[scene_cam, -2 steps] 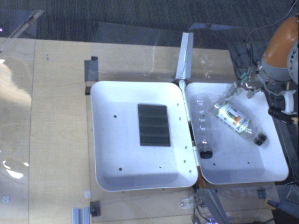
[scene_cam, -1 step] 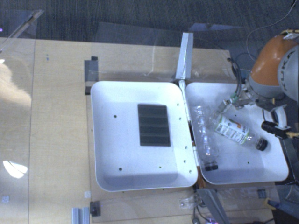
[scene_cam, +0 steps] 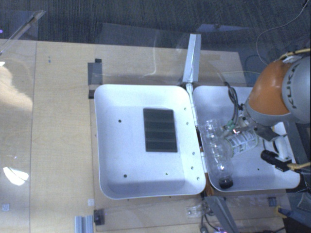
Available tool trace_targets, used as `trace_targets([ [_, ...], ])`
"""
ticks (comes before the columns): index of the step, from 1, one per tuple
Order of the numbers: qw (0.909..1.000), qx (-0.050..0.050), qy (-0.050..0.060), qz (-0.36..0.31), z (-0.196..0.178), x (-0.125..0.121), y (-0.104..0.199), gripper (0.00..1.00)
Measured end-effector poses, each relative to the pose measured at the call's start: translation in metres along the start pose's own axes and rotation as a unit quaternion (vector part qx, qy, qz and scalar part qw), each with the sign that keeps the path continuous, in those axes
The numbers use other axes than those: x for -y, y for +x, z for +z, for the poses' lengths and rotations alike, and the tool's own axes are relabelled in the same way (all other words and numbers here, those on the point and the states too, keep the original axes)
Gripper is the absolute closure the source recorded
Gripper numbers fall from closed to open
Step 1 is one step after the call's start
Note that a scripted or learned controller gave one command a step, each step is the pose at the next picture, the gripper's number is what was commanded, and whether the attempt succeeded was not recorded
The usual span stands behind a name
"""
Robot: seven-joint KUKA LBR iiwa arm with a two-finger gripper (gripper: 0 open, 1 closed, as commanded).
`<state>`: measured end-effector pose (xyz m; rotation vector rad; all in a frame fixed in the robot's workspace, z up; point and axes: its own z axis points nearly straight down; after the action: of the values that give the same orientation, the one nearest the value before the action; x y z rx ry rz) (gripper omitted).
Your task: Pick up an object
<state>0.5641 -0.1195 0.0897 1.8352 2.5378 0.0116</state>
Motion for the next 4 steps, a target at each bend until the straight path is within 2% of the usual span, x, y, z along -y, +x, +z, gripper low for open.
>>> trace_targets([
  [1,1.0000,0.000,0.000,0.000,0.000,0.000,0.000,0.00],
  [2,0.9946,0.000,0.002,-0.104,-0.006,0.030,-0.018,0.00],
  [3,0.9987,0.002,-0.006,-0.051,-0.002,0.071,-0.018,0.00],
  [4,0.9996,0.001,0.001,-0.029,-0.118,0.073,0.011,0.00],
])
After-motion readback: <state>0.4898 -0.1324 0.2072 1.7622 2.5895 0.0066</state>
